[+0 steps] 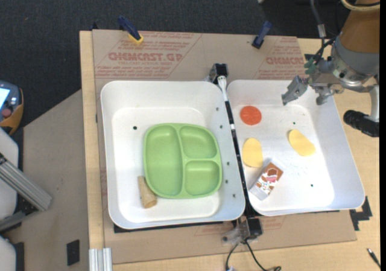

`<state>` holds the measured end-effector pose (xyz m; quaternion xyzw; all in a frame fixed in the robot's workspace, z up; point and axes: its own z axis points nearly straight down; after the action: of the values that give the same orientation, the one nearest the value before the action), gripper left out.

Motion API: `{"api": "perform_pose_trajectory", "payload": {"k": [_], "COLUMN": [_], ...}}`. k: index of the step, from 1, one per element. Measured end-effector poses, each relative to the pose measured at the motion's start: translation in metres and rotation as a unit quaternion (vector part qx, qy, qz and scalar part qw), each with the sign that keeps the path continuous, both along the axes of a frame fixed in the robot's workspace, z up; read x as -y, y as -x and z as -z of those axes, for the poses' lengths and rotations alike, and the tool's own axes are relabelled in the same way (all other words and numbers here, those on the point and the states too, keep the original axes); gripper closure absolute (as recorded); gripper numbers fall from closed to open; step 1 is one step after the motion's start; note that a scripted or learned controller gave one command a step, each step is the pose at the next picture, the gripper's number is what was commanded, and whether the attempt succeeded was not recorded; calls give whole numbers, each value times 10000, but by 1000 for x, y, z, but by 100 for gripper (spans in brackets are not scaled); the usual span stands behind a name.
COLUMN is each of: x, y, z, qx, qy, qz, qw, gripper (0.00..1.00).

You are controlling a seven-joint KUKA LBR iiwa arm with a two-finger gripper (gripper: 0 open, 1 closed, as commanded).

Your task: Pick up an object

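While the arm waits over the right bin [338, 194], its gripper [306, 93] holds nothing, jaws wide.
Yellow piece [301, 142] lies flat below; jaws may slide off it.

Bright, even overhead light, sharp across our view.
We see soft shadows under the green tray [181, 160], mild glare on the white bins [114, 143], and dark floor at the edges.

Two white bins sit side by side: the left bin [114, 143] and the right bin [338, 167]. The left holds one green divided plate [181, 160] and one tan roll [146, 193]. The right holds two yellow pieces (one [252, 153], another [301, 142]), one red disc [251, 115] and one small carton [267, 181].
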<state>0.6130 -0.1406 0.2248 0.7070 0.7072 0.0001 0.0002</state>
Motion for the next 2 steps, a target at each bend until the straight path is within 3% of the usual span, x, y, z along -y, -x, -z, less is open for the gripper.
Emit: {"api": "perform_pose_trajectory", "payload": {"k": [1, 2], "x": [0, -11], "y": [-1, 79], "z": [-11, 70], "qx": [19, -70], "qy": [5, -22], "qz": [-6, 12], "qw": [10000, 10000], "gripper": [100, 100]}}
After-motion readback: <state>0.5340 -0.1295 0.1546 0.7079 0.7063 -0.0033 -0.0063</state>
